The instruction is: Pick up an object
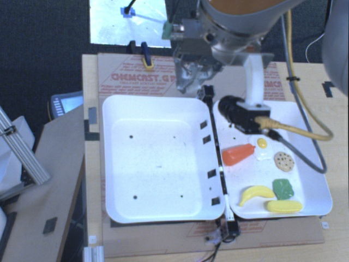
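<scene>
One carrot (238, 154), tip upper-right.

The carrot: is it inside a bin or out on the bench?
Inside. The carrot lies flat on the floor of the right bin, close to the divider, beside the fried egg.

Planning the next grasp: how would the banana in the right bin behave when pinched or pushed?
The banana looks like a small moulded toy, so probably stiff and light. Its curved, smooth surface may slip sideways from a pinch. Pushed, it would likely pivot and slide rather than roll, nudging the green piece beside it.
</scene>
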Controlling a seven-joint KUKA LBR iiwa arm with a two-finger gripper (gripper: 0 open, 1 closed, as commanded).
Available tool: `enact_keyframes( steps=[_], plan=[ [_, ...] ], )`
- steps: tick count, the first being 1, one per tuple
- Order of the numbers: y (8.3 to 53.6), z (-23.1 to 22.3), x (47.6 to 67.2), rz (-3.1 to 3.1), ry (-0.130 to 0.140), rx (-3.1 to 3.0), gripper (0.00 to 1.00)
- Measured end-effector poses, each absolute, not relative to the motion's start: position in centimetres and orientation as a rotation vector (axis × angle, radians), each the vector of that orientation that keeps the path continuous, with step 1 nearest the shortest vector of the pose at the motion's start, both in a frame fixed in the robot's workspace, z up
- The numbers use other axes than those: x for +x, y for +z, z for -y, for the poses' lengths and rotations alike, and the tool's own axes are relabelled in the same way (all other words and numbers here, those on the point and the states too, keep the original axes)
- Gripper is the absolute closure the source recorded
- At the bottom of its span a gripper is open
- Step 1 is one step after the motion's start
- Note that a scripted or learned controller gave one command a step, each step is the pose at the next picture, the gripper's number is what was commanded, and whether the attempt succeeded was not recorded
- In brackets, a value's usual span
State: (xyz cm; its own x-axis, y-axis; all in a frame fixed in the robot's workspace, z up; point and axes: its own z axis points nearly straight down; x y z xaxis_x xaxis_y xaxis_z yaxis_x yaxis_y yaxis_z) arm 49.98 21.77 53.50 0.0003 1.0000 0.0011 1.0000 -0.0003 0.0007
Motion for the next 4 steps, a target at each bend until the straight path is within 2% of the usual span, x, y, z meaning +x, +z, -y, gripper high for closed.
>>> enact_keyframes(
  steps=[1,2,4],
  plan=[
    [53.5,-21.6,48.6,2.225,-0.002,-2.218,1.00],
    [53.5,-23.5,54.1,2.223,-0.005,-2.223,1.00],
    [55.8,-23.5,53.9,2.225,-0.010,-2.221,1.00]
  ],
)
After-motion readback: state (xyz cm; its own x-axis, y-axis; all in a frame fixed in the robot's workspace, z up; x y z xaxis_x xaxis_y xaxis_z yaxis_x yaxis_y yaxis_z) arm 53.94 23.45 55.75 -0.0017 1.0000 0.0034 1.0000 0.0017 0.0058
